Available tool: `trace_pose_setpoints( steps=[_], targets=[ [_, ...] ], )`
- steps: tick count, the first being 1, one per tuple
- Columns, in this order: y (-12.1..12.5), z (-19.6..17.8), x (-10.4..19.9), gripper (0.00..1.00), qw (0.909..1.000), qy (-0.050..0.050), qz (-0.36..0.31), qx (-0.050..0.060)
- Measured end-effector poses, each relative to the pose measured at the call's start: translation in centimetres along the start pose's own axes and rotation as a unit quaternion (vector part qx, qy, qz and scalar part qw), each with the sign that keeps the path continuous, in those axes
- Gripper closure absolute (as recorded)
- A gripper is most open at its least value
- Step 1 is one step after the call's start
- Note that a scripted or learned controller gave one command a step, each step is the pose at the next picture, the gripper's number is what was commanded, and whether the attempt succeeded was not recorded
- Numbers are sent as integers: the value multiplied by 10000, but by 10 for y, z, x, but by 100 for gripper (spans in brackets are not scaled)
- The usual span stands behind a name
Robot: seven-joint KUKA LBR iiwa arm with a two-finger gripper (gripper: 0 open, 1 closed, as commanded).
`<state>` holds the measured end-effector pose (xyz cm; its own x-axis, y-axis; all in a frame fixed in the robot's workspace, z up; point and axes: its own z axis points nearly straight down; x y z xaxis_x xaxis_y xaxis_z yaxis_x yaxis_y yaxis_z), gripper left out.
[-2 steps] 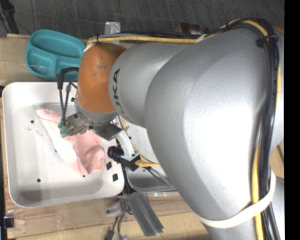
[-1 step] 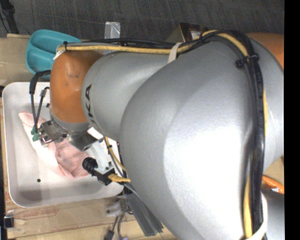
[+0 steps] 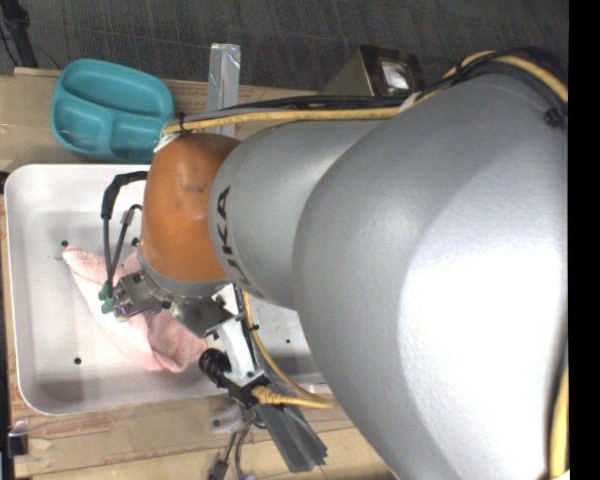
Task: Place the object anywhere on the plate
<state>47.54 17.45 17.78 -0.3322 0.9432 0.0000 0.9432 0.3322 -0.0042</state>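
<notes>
Reaching low into the left bin (image 3: 20, 268), the arm (image 3: 380, 268) hides its gripper above a pink cloth (image 3: 90, 268), so its grip cannot be told.

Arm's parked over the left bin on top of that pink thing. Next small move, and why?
Probably a short straight lift. The tool sits low on the pink cloth-like object in the left bin, and the arm's orange band hides the contact. Rising would show whether the object comes up. The teal plate lies beyond the bin's far edge, so carrying comes later.
</notes>
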Motion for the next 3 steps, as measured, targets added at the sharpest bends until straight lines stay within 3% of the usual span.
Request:
trace_pose_setpoints(
  steps=[1,2,3],
  targets=[
    [26,-103,-57,100,9962,-1,-869,-23],
    [36,-41,-6,100,9921,3,1255,18],
    [14,3,32,100,9965,-3,836,6]
  ],
)
